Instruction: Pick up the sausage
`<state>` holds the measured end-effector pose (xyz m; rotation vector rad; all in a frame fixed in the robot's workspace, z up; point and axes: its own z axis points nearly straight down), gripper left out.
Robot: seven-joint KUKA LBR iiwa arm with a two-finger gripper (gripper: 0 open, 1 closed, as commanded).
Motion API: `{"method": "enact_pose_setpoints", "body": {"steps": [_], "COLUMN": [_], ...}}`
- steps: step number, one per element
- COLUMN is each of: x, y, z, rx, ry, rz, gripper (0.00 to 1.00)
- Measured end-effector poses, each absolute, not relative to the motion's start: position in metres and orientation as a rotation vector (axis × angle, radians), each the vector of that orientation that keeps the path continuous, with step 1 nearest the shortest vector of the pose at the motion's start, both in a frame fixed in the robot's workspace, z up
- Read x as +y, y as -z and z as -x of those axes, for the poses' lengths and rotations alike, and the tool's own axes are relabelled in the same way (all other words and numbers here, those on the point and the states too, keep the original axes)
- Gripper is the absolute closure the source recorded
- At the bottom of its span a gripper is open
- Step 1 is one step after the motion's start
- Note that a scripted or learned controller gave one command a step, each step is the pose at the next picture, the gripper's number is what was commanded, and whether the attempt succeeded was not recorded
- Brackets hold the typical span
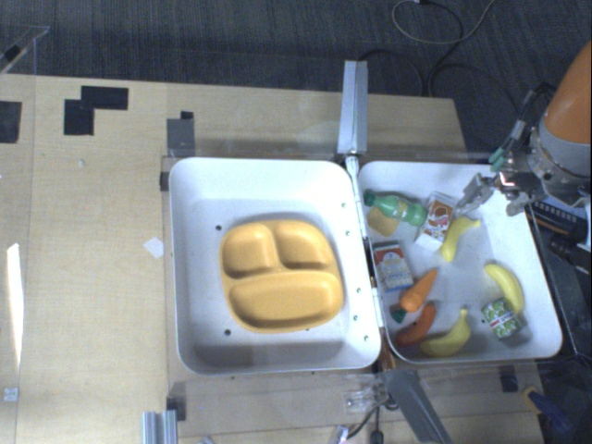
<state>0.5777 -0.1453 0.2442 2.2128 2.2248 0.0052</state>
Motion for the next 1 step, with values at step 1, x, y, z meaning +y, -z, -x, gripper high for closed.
{"method": "enact_pose_setpoints", "body": {"steps": [1], "x": [-0.1603], "y": [-0.1115], "z": [-0.6703], "rx": [2.254], "ry": [-0.004], "rz": [-2.183], "gripper": [0.00]}}
